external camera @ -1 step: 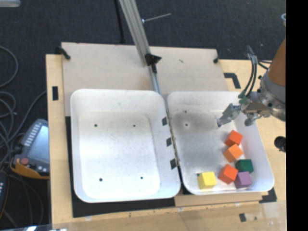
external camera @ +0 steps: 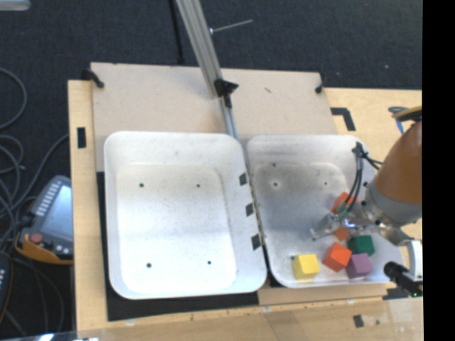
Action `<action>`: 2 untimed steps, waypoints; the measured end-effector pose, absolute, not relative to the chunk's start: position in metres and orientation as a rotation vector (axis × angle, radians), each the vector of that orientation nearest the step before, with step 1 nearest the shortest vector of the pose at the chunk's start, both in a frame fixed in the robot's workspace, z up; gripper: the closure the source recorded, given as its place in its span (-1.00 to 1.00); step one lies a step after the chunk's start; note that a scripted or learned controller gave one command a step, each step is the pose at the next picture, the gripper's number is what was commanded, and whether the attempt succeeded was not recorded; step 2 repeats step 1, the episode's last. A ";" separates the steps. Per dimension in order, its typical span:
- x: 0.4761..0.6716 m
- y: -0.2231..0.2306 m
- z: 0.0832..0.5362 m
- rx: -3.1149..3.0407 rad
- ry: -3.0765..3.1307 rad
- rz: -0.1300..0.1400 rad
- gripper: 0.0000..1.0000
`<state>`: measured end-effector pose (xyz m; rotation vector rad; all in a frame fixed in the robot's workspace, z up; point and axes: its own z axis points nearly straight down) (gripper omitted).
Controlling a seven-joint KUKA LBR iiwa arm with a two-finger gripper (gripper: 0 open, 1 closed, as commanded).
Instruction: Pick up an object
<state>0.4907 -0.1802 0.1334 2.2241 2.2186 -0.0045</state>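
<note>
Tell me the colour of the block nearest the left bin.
Yellow: the yellow block in the right bin, clearest in the camera view.

Light wooden worktop (external camera: 82, 212) on a dark speckled floor (external camera: 85, 20). A paler board (external camera: 163, 101) covers its far part. A slanted aluminium rail (external camera: 199, 34) rises from the board's middle. Black cables (external camera: 11, 155) trail at left, beside a grey handheld pendant (external camera: 51, 208) with an orange edge. Lighting is even.
</note>
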 end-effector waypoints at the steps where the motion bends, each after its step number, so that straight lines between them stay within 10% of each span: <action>1: 0.486 -0.129 0.188 2.211 2.226 0.006 -1.00; 2: 0.486 -0.129 0.188 2.211 2.226 0.006 -1.00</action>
